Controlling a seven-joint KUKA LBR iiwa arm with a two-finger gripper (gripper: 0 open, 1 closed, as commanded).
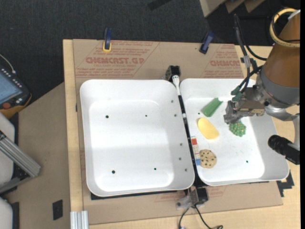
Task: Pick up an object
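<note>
Four small objects in the right bin (267, 171), none lifted yet: a green block (211, 107) toward the far left part, a yellow piece (208, 128) just nearer than that, a cookie (207, 159) near the front left corner, and a green knobbly piece (238, 129) to the right of the yellow one. Left bin (95, 142) beside it, both resting on the cardboard-covered counter (143, 56). Task judged barely begun (nothing visibly raised off the bin floor, nothing visibly gripped). Everything left to do: close on an object, then lift it clear.

Reaching in from the right, the grey arm (281, 87) with its orange band, wrist bent downward over the right bin. Tool (235, 119) low, directly above or touching the green knobbly piece, whose far edge is hidden beneath it. Cannot tell how the tool stands, wide or narrow, since its dark body covers the tips from this slant. Likeliest target, judging by position, the green knobbly piece; the yellow piece just left of it, close but apart. Cables trailing from the wrist toward the far right.
</note>
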